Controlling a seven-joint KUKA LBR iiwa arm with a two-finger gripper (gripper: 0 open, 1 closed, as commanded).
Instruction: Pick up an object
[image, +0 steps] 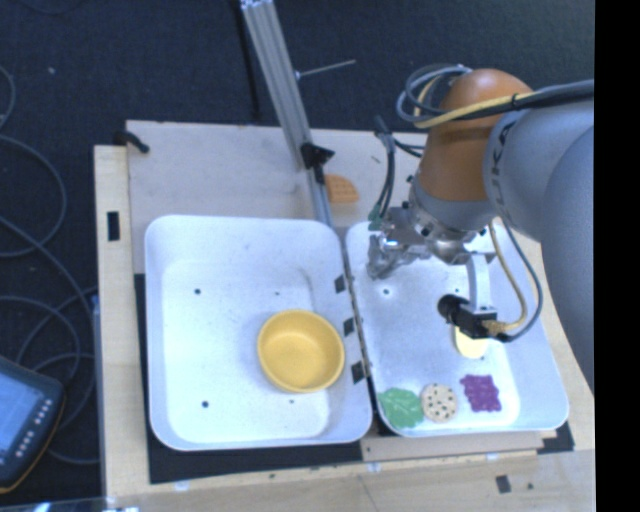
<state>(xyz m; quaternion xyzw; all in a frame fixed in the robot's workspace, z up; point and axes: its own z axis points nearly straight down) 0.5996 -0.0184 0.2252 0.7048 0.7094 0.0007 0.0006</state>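
We see the gripper (385, 255) low over the right bin (530, 400), near its upper left corner, close to the divider edge shared with the left bin (180, 300). We can't tell the finger state; nothing visible between them.

Relative to the right bin: three small items in a row along its lower edge, a green piece (400, 405), a round cookie (438, 401), a purple piece (482, 392). One pale yellow piece (470, 344) sits mid-bin, partly under a black fitting. The bin floor between gripper and lower row is bare, open room there.

Left of the right bin: one yellow bowl (300, 350) in the left bin, near the divider.
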